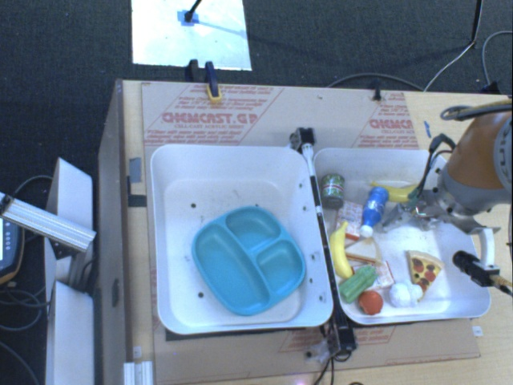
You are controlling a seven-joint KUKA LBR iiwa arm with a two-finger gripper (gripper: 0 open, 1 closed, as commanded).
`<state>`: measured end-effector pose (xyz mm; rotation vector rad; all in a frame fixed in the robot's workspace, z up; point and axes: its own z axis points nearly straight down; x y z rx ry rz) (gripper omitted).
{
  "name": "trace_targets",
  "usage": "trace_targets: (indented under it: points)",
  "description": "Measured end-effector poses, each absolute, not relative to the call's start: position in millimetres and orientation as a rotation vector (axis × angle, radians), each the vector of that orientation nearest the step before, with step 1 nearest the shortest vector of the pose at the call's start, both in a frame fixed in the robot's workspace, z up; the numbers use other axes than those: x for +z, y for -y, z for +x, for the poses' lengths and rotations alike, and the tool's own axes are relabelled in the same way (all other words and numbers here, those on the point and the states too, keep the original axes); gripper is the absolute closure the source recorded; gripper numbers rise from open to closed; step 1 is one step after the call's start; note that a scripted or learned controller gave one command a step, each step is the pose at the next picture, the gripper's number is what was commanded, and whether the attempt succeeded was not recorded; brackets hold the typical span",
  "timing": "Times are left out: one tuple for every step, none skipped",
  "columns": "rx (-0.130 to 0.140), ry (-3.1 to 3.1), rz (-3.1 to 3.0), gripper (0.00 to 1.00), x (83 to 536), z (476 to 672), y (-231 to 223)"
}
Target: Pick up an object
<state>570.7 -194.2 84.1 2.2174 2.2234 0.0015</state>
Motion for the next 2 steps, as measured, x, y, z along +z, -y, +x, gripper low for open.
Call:
trace_targets:
  points:
    - [0.003,-2.224,2.214,0.0,93,629.1,186]
    - [-0.025,-2.24,2.229,0.0,81,663.3,200]
